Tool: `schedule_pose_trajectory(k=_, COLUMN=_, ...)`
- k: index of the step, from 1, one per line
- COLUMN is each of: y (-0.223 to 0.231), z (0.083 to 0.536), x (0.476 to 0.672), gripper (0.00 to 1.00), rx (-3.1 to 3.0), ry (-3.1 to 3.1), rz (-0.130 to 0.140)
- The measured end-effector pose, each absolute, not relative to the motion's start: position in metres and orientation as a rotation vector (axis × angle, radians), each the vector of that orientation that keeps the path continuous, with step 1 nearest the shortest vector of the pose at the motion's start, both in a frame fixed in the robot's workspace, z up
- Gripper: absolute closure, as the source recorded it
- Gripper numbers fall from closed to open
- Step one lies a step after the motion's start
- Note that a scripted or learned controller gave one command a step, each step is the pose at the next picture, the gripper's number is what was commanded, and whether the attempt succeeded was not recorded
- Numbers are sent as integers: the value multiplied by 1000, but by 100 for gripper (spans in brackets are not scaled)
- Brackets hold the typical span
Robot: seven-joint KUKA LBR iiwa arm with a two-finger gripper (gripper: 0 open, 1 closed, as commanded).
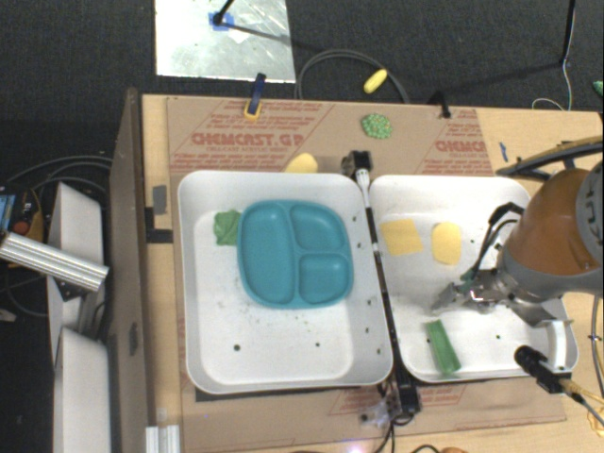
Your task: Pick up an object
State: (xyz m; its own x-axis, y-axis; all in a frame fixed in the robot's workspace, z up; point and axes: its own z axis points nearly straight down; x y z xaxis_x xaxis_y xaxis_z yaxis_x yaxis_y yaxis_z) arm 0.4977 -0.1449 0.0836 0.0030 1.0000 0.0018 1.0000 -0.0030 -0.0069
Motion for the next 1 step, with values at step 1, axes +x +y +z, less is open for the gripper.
schedule_pose_trajectory(k=1, y=-125, z=86, x=597, gripper=0, rx=-2217, ry=-2238, rz=-10)
